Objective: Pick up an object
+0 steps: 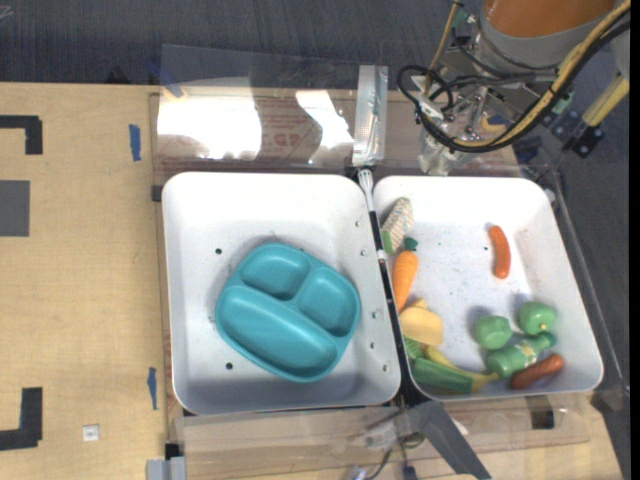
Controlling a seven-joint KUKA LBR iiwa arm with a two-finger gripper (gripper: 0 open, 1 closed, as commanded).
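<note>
The right bin holds toy food. A corn cob and a carrot lie along its left wall, with a yellow piece and a dark green vegetable below them. A red chili lies alone toward the right. Two green peppers and a red-brown piece cluster in the front right corner. My gripper hangs over the back rim of this bin, well above the objects, with nothing seen in it.
The left bin holds a teal divided plate. A clear plastic sheet lies behind the bins. Cables loop around the wrist. Wooden benchtop stretches to the left.
</note>
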